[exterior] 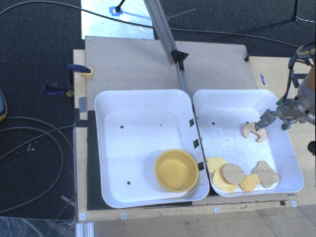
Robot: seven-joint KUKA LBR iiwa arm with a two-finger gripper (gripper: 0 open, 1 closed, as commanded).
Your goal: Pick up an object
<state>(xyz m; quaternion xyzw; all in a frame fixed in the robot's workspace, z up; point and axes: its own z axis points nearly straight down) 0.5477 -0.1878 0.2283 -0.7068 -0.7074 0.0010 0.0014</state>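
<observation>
Nearest the camera, along the right bin's (291, 152) front wall, sits a cluster of flat food shapes (240, 175), while a yellow bowl (177, 170) rests in the left bin (123, 107). Farther back in the right bin lies a tan, curved biscuit-like piece (254, 131), alone. The tool (266, 120) reaches in from the right, its dark fingertip touching or just over that piece's upper right edge. Whether it is open or has any hold cannot be told. The piece lies just down-left of the tool, its long axis running roughly left to right.
</observation>
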